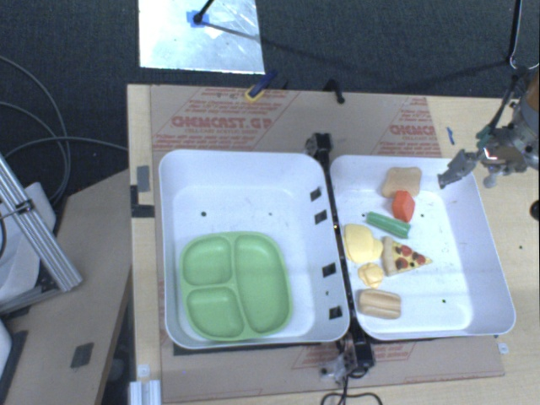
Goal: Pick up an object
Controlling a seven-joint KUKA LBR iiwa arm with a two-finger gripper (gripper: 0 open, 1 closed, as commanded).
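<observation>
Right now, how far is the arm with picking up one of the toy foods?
Done: nothing is lifted yet. The toy pizza slice, red block, green stick and tan bread piece all lie in the right white bin. In hand: the tool is at that bin's upper right edge. Left: descend, grasp, lift.

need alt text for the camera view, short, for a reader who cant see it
Toy foods, among them a pizza slice, a hot dog bun and a red block, lie in the right white bin. The gripper hangs over its far right edge. The left bin holds a green divided tray.
</observation>
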